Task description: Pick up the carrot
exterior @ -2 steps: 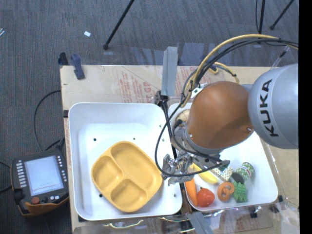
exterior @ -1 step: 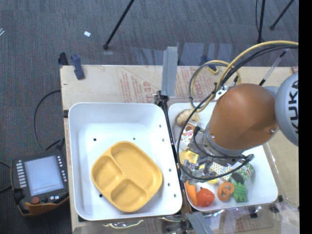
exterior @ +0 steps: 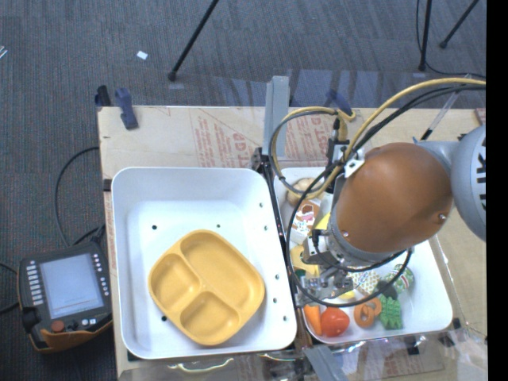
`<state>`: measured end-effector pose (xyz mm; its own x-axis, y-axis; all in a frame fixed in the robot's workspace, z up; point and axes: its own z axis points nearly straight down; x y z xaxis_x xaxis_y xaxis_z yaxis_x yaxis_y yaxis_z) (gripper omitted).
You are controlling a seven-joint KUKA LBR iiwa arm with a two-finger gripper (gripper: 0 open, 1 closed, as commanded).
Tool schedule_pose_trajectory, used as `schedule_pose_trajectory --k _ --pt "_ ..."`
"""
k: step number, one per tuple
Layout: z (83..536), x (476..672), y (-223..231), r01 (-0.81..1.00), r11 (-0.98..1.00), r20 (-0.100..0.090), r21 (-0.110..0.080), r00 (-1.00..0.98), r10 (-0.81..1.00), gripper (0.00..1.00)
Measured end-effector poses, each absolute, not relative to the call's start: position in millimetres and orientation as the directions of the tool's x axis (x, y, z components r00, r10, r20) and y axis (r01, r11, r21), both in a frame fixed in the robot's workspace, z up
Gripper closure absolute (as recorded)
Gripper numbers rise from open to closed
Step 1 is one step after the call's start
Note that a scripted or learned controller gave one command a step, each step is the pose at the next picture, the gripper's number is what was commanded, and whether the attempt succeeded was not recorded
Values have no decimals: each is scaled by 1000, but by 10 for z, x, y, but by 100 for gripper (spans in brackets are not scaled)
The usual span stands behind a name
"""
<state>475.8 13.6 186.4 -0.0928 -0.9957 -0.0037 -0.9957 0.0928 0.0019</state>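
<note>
We look down on dark grey carpet crossed by tripod legs, with a plywood surface (exterior: 182,133) carrying two shallow white bins side by side. The grey arm with its orange band (exterior: 393,197) comes in from the right and hangs over the right bin (exterior: 436,304), where the claw (exterior: 324,278) sits low amid a tangle of cables; we cannot tell whether it is open or closed. Just below the claw, toward the near rim of that bin, lies the carrot (exterior: 313,318), touching a red tomato-like piece (exterior: 336,321) on its right. Further right of these are an orange ring-shaped piece (exterior: 367,314) and a green leafy piece (exterior: 390,310). Left of the claw, the left bin (exterior: 159,197) holds a yellow divided plate (exterior: 206,286). A teach pendant (exterior: 65,290) rests on the floor beyond the left bin.
</note>
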Motion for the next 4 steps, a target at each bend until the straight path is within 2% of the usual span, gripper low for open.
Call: schedule_pose_trajectory --k 1,2,3,4 --pt "1859 4754 -283 -992 -125 -5 3 125 -992 100" --pt "1860 4754 -286 -992 -124 -5 3 124 -992 0" --pt "1860 4819 161 -999 -53 -5 2 53 -999 0" --pt "1861 5410 -319 -1000 23 -4 3 -23 -1000 0"
